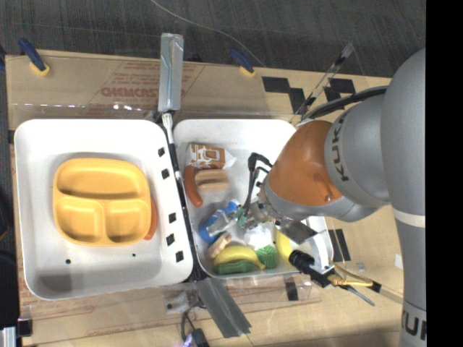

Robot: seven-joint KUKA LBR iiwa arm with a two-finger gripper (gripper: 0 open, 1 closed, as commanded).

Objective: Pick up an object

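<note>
1. Two white bins sit side by side on the bench: the left bin and the right bin.
2. The left bin holds one thing, a yellow divided tray with three compartments, lying flat near the bin's middle.
3. The right bin holds a jumble of small toy items: one hot dog in a bun in the upper left part, one small brown-and-white packet just above it, one blue item near the middle, one banana along the front wall, one green item just right of the banana, and one yellow piece beside that.
4. One grey arm with an orange band reaches over the right bin; its gripper is low among the objects, just right of the blue item. Whether anything is held cannot be told.
5. Brown cardboard lines the bench under the bins, with two blue clamps at its far edge; dark carpet lies beyond.
</note>
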